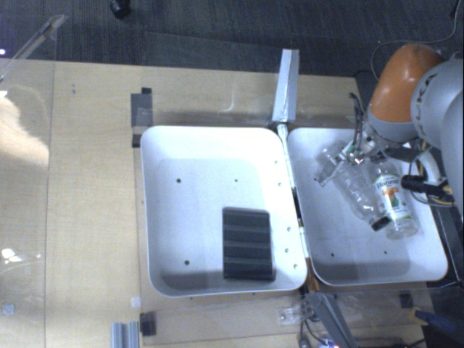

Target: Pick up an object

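Two shallow white bins sit side by side on the wooden tabletop (87,216). The left bin (174,158) holds one thing: a black ribbed block (247,243), lying flat toward the near wall, right of the bin's middle. The right bin (428,263) holds one clear plastic bottle (391,203) with a pale label and a dark cap; it lies on its side in the right half of the bin, cap end pointing toward the near left. Beside it, toward the middle of that bin, lie some clear, crinkled plastic pieces (346,181); how many there are cannot be told, since they blur into each other and into the white floor.

One arm (406,85), grey with an orange band, reaches in from the right over the far right corner of the right bin. Its hand (355,154) hangs low over the far part of that bin, at the clear plastic. Whether it is spread or pressed together cannot be told. The bottle lies just beside the hand, on its near right, and nothing shows it gripped.
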Available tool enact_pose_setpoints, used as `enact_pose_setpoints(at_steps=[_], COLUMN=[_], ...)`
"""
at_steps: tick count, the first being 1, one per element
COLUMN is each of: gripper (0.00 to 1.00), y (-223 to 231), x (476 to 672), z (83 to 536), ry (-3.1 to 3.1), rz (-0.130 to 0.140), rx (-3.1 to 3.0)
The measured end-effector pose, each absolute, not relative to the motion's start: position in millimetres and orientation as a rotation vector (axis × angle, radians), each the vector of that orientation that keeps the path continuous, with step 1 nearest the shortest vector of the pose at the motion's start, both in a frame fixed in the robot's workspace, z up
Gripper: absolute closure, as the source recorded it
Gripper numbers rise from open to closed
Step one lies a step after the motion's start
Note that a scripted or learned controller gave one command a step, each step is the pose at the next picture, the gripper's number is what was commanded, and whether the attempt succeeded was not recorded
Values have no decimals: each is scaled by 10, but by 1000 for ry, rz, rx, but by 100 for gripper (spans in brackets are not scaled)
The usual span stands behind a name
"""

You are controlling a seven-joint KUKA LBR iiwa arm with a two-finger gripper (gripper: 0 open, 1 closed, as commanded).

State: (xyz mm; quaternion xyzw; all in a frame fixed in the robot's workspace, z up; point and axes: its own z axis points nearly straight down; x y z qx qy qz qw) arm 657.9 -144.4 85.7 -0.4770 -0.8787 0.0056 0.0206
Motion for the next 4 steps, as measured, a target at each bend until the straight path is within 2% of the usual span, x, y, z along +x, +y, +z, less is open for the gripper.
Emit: enact_pose_setpoints(at_steps=[1, 2, 3, 4], gripper=[0, 0, 0, 0], y=[-1325, -1325, -1262, -1251], x=[6627, 6544, 6474, 6620], z=[1024, 1306, 874, 882], ry=[-2907, -2640, -2718, -2871], rz=[16, -6, -5, 24], rx=[-1143, -1715, -1588, -1211])
